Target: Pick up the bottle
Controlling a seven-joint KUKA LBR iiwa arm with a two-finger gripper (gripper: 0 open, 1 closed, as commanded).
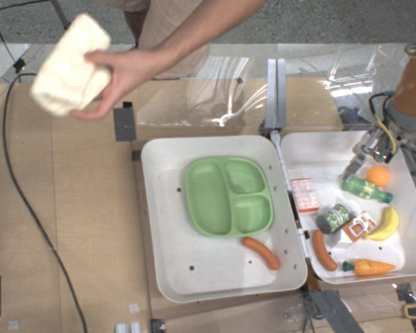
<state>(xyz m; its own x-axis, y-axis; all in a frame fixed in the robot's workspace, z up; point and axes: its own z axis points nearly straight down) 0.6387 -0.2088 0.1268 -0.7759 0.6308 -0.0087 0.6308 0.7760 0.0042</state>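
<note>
The bottle [365, 188] is small and green, lying on its side in the right bin [318, 153], its length running left to right. An orange ball [378, 176] touches its upper right side. My gripper [357, 163] hangs just above the bottle's left end, reaching down and to the left from the grey arm with the orange band [409, 92] at the right edge. Nothing visibly sits in the gripper, and the bottle rests on the bin floor.
The right bin also holds a banana [383, 224], a carrot [370, 266], a sausage [322, 249], a dark can [334, 217], a small box [361, 226] and a card [304, 194]. In the left bin lie a green divided plate [229, 196] and a sausage [261, 252]. A person's hand holds a cloth [70, 64] at upper left.
</note>
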